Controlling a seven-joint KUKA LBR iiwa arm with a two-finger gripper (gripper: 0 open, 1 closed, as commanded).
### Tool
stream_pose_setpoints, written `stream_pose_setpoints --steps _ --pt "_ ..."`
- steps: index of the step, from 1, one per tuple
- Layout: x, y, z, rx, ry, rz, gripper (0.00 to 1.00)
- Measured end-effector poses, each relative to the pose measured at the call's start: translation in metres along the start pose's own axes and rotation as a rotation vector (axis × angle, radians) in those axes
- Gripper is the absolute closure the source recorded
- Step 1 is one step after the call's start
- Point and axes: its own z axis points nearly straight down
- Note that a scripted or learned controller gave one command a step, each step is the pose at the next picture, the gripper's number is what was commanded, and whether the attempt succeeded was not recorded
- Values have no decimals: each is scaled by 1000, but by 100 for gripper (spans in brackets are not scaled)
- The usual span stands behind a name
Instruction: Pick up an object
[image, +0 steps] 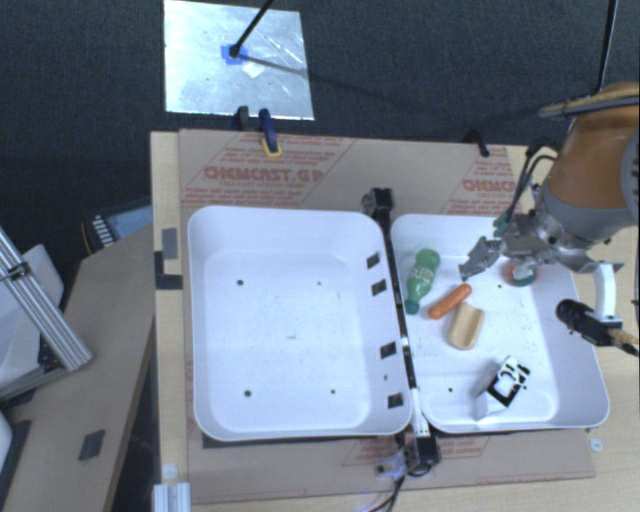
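Camera view: carrot (450, 300) just below-left of tool (482, 258).

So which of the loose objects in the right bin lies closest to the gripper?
The orange carrot, just below-left of the gripper; the green bottle, tan block and black-and-white item sit farther off.

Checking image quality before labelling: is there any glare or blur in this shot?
Camera view: the foil sheet beyond the bench glares brightly; the white bins look washed out, with soft shadows. The green bottle, carrot and gripper look slightly soft.
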Motion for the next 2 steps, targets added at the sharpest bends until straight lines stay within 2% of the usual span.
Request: stream_pose_setpoints --steps 1,2 --pt "1 34 126 6 0 -3 0" --pt "0 36 108 -3 0 -2 100"
